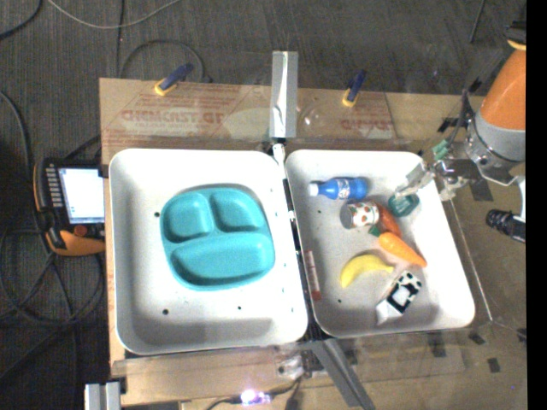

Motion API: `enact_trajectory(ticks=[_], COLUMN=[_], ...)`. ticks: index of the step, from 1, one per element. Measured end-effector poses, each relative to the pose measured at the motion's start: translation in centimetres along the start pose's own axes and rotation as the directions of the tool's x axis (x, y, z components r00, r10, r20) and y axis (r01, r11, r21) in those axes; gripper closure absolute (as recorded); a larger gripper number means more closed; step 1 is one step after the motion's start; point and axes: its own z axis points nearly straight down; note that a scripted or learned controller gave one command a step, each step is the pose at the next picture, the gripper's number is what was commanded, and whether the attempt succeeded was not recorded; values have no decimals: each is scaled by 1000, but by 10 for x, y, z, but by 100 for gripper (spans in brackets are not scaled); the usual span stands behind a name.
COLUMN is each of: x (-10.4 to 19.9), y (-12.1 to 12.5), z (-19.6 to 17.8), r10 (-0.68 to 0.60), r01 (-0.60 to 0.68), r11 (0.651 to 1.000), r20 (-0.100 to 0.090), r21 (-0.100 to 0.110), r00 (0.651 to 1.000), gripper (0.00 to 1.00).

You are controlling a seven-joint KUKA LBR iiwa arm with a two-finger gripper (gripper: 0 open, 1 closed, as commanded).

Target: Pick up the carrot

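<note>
The orange carrot lies in the right bin, pointing down and to the right, between a yellow banana and the bin's right wall. My gripper hangs over the bin's upper right corner, up and slightly right of the carrot and apart from it. A small teal piece sits at its tip, and I cannot tell whether it belongs to the gripper or is a loose object. Nothing shows as held.
The right bin also holds a blue bottle, a white and red ball-like toy, a red-orange piece touching the carrot's top, and a black and white block. A teal divided plate lies in the left bin.
</note>
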Motion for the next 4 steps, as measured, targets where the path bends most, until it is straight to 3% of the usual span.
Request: enact_trajectory(ticks=[1,2,3,4], x=[0,-1,36,4], y=[-44,-45,-35,-22], z=[116,109,44,-26], r10=[-114,-113,-132,-189], r01=[114,113,132,189], r11=[993,994,991,982], r20=[-7,-4,1,3], r21=[-7,-4,-1,-2], r00=[993,994,991,982], gripper=[0,100,100,100])
